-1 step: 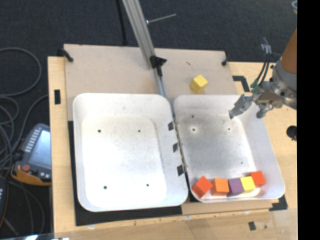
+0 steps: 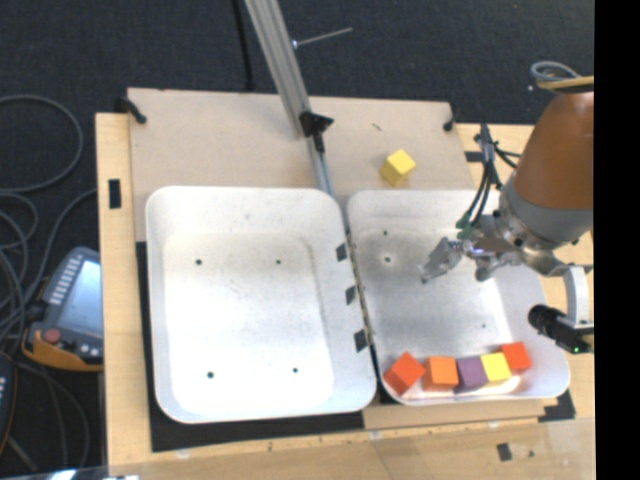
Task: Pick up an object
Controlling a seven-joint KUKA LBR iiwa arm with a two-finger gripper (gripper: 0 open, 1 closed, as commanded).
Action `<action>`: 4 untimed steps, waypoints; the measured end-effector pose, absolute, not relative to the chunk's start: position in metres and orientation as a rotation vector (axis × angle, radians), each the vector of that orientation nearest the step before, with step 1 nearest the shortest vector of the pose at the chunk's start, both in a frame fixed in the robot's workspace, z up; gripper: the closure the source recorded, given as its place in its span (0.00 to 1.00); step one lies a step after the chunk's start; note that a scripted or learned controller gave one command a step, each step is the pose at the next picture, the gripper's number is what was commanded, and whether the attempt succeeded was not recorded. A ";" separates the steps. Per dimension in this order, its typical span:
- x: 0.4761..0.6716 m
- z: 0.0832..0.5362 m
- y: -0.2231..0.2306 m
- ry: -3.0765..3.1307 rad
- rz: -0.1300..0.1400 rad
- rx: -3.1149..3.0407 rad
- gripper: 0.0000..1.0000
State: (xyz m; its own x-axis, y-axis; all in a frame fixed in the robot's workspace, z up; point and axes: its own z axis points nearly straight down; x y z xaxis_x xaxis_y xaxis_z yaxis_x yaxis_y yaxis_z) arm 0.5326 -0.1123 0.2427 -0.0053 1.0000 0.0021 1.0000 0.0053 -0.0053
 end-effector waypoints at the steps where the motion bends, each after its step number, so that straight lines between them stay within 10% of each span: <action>1: 0.489 0.202 -0.053 -2.225 0.003 -2.211 0.00; 2: 0.500 0.196 0.050 -2.231 -0.003 -2.209 0.00; 3: 0.484 0.196 0.069 -2.226 0.001 -2.215 0.00; 4: 0.512 0.267 0.058 -2.229 -0.009 -2.221 0.00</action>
State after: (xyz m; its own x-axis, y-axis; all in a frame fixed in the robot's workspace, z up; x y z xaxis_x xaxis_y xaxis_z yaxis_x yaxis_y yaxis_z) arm 0.5116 0.0579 0.2671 -0.0036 1.0000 0.0003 1.0000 0.0036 0.0082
